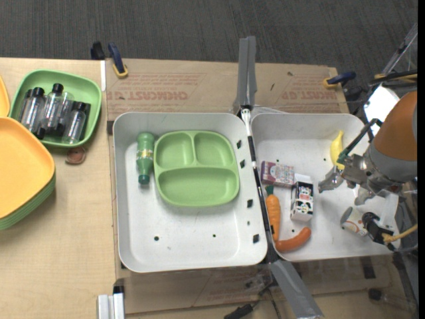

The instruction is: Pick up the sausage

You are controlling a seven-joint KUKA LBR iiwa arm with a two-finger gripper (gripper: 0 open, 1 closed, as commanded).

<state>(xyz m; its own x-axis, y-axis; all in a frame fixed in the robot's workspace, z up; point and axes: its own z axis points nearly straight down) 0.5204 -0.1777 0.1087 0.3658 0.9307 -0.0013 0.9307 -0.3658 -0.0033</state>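
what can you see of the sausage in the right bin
The sausage is a short, curved, reddish-orange link with a smooth, glossy, plastic-looking skin. It lies flat near the front left corner of the right bin, bowed upward at both ends. Its left end meets the tip of the carrot.

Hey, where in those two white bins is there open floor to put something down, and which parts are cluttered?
Left bin: bare floor in front of the green divided plate, across the near half. The green bottle hugs the plate's left side. Right bin: bare along the far wall. Its near-left is crowded with the small box, milk carton, carrot and sausage; the gripper takes the right side.
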